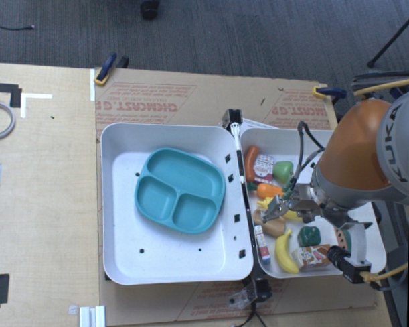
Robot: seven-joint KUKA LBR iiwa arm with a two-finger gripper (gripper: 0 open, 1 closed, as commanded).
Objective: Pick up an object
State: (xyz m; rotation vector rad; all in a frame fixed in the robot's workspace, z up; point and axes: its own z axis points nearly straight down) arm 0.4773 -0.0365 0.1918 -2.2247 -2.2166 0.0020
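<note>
Two shallow white bins sit side by side on a cardboard-covered surface (166,101), their inner walls clipped together along the shared edge.

Left bin (116,210): smooth moulded plastic with rounded corners. Holds one teal sectioned plate (180,190), matte, soft-edged, three wells, lying flat near the middle; likely the place for things taken from the other bin.

Right bin (272,136): the stock of candidate objects, loosely heaped toward its left wall, which suits a reach from the right. Contents, mostly glossy toy food:
- banana (285,251), yellow, curved, near the front wall.
- carrot (268,190), orange, tapered.
- green round fruit (282,170), smooth.
- sausage-like piece (251,162), reddish, cylindrical.
- small printed packet (264,167), white and red.
- brown rounded piece (274,227), potato-like.
- dark green piece (309,235), faceted.
- small printed carton (313,257), beside the banana.

Pincer (278,207): metal fingers low over the heap, between carrot and brown piece. Whether they are spread or closed, or hold anything, cannot be told; nothing is visibly lifted.

Judgement: the pick is not yet secured, and crowding makes a clean grasp doubtful.
</note>
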